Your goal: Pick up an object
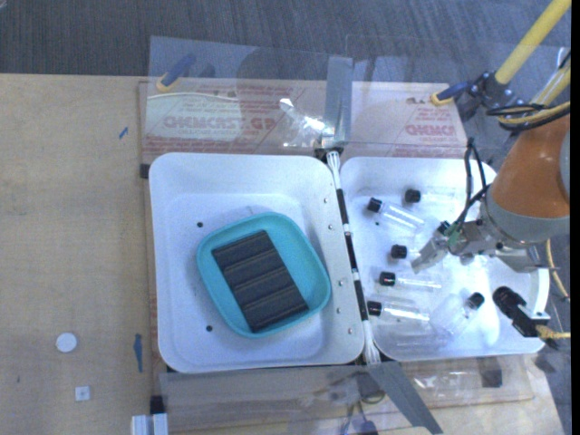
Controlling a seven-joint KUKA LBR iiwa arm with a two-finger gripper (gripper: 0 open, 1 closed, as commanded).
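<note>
Over the right bin (517,338) the pincer (426,257) hangs low among clear, black-capped vials (396,211); whether its tips are spread I cannot tell. To grasp well, drop squarely across one vial's body (they roll easily), well off the bin's wall.

Arm is reaching in from the right, gripper (433,250) hanging low over the right bin (453,172), among clear vials with black caps (390,210) lying scattered there. Fingers are pointing left, nothing visible between them. Left bin (172,243) is holding a teal tray (308,252) with a dark ribbed block (258,279) sitting in it.
</note>
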